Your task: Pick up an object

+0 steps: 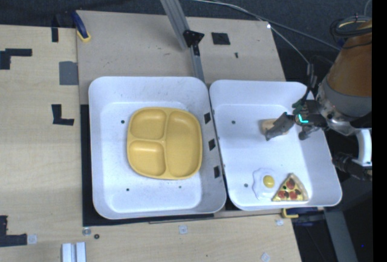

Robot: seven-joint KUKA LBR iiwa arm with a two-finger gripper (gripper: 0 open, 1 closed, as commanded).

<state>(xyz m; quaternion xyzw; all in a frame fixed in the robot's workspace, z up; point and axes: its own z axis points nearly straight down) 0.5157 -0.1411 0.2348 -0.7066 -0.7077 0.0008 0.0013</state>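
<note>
Nearest, at five o'clock in the right-hand shallow white plastic bin (254, 152): a flat triangular toy pizza slice (290, 189), tan crust with red and dark toppings. Just beside it at its nine o'clock, a floppy white toy fried egg (265, 182) with a round yellow yolk. Both low and thin, probably soft, hard to get under on the smooth glossy floor.

Farther in, near the bin's centre toward two o'clock: the dark two-finger gripper (279, 127), low over the floor, reaching in from three o'clock on the grey arm with the orange band (354, 73). At its nine o'clock tip, a small tan blocky object (266, 126), touching or nearly so. Cannot tell whether the pincer is apart, together, or clamped on that piece; contact hidden by the dark tooling.

Likely risks: nudges the tan piece away toward nine o'clock instead of straddling it; closes off-centre and squirts it out across the slick plastic; lifts with nothing held.

At nine o'clock across the divider, the left-hand white bin (109, 134), holding a matte yellow rounded-square plate with three compartments (164, 143), wide and smooth-rimmed, awkward for a narrow pincer.
</note>
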